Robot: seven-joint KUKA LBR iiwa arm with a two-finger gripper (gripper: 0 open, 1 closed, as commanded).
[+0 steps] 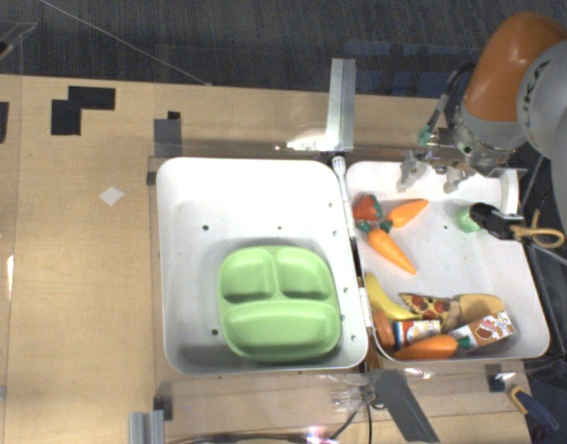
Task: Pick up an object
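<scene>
My gripper (429, 178) hangs over the far edge of the right bin (519, 276), fingers spread and open with nothing between them. Just below it lie an orange carrot (409, 213) and a red strawberry-like toy (366, 209). A second carrot (392, 251) lies nearer the bin's middle. A small green piece (465, 217) sits to the right of the gripper's fingers. At the bin's near end a yellow banana (379, 295), a pizza slice (433, 304), a small printed carton (480, 327) and an orange item (427, 347) are piled together.
The left bin (191, 248) holds a green divided plate (278, 302). A metal post (342, 104) stands at the back between the two bins. Bare floor shows in the right bin's middle right.
</scene>
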